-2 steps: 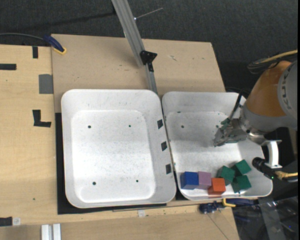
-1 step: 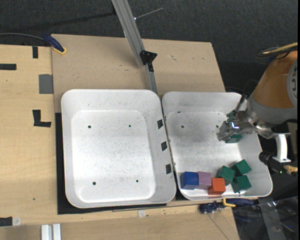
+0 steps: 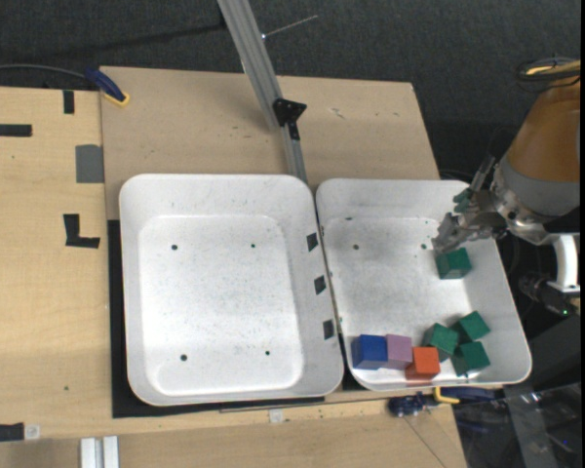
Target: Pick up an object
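A: What is hard for you to see here?

B: You see the arm (image 3: 551, 154) come in from the right, and its far side is cut off by the edge of the view. The gripper (image 3: 451, 234) is small and dark against the right bin (image 3: 390, 203). You cannot tell if its fingers are wide or narrow, and I cannot tell it also. It stands just above a single green block (image 3: 453, 263); whether it touches this block, the view does not make clear.

A: So where are the objects to pick?

B: All of them are in the right bin. The single green block lies near the bin's right wall, about halfway down. The others are crowded in the near right corner.

A: How many do you count?

B: Seven blocks, as far as you can count them. Four are green: the single one, and a group of three green blocks (image 3: 458, 339) close together in the corner. Then one blue block (image 3: 370, 350), one pale purple block (image 3: 399, 349) touching it, and one orange block (image 3: 425, 362) just beside the purple one. In the corner the blocks partly hide each other, so their exact edges are not sure.

A: And the bins?

B: Two white bins, side by side. The left bin (image 3: 219, 198) shows some dark specks on its floor.
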Robot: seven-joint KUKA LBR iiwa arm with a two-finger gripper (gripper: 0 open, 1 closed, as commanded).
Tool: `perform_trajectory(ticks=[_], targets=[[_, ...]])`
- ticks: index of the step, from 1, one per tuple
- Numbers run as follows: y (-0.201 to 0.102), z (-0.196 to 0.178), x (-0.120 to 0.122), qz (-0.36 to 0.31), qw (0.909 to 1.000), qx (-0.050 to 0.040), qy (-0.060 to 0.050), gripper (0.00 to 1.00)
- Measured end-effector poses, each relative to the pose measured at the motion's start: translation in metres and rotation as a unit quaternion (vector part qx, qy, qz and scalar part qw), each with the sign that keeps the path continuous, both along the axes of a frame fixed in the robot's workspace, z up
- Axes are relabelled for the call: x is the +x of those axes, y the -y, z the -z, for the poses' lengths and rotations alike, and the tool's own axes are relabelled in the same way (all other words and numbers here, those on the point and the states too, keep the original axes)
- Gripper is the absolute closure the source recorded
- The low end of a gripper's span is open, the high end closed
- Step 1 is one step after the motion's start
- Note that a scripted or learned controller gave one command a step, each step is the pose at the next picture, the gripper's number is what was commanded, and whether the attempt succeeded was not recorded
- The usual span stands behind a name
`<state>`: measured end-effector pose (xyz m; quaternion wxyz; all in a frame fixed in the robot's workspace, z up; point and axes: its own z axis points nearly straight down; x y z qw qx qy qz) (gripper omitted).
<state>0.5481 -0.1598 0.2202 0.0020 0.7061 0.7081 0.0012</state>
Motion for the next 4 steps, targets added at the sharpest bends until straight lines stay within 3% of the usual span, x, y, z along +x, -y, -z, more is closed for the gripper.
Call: perform_trajectory(ticks=[1,4], targets=[[0.0,-0.012,0.001,0.001,1.0,0.0006,-0.002,1.0],[-0.17,-0.004,0.061,-0.002,1.0,0.0013,-0.003,1.0]])
